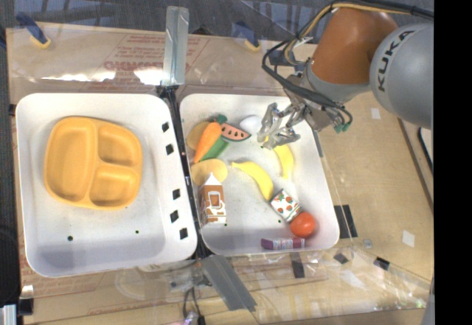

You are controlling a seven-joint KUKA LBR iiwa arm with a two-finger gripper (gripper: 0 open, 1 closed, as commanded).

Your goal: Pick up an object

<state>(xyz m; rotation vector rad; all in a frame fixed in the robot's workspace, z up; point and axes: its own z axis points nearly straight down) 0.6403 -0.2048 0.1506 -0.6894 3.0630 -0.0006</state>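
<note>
The claw (277, 129) hangs low in the right bin (318, 169), its grip state impossible to call from here, tips just above a banana (285, 158) and perhaps touching it, beside a watermelon slice (234, 132).

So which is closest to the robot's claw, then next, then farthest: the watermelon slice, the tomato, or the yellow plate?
Measured from the gripper in the camera view:
1. Watermelon slice, just to its left in the right bin.
2. Tomato, down in that bin's near right corner.
3. Yellow plate, far away in the left bin.
</note>
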